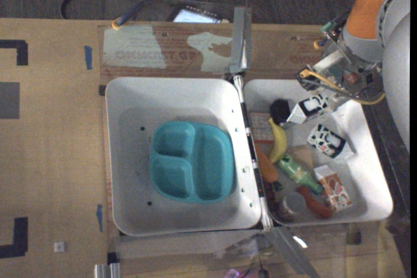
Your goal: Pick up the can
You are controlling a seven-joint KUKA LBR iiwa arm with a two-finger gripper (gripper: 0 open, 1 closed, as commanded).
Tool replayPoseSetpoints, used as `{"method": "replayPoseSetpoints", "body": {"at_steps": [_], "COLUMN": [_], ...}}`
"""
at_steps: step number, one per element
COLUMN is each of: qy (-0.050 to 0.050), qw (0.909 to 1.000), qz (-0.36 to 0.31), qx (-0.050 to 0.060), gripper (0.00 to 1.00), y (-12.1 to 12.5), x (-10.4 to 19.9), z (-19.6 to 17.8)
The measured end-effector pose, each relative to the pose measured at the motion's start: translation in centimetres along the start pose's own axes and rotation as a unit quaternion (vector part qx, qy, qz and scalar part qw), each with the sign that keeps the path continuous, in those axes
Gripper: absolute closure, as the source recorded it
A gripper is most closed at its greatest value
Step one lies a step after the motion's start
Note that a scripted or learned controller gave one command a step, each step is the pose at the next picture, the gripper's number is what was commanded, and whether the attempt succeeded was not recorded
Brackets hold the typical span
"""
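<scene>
You are at the approach step: the pincer (339,78) hovers over the upper right of the right bin (371,146), and you cannot tell how far open it stands or whether it has hold of anything. The can (290,205) lies low in that bin's lower left corner, among a banana (279,140), a green bottle (298,172) and cartons; your next move calls for travel down-frame, then a descent onto it. The left bin (124,114) holds a teal tray (192,161).

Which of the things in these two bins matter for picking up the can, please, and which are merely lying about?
For the job: small dark round metal can; two-finger gripper.
Lying about: teal divided plastic tray; yellow banana; green plastic bottle; black-and-white patterned carton.
</scene>
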State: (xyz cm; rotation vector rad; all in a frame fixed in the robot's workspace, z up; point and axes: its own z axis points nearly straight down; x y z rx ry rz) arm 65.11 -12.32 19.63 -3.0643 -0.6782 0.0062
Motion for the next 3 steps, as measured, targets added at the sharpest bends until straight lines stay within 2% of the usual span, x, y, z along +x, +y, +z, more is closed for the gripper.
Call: {"method": "replayPoseSetpoints", "body": {"at_steps": [1, 3], "qy": [0.002, 0.003], "qw": [0.994, 0.9939], "qz": [0.11, 0.11], "qx": [-0.001, -0.001], "gripper": [1.0, 1.0], "y": [-0.8, -0.7], "x": [0.2, 0.2], "z": [-4.0, -6.0]}}
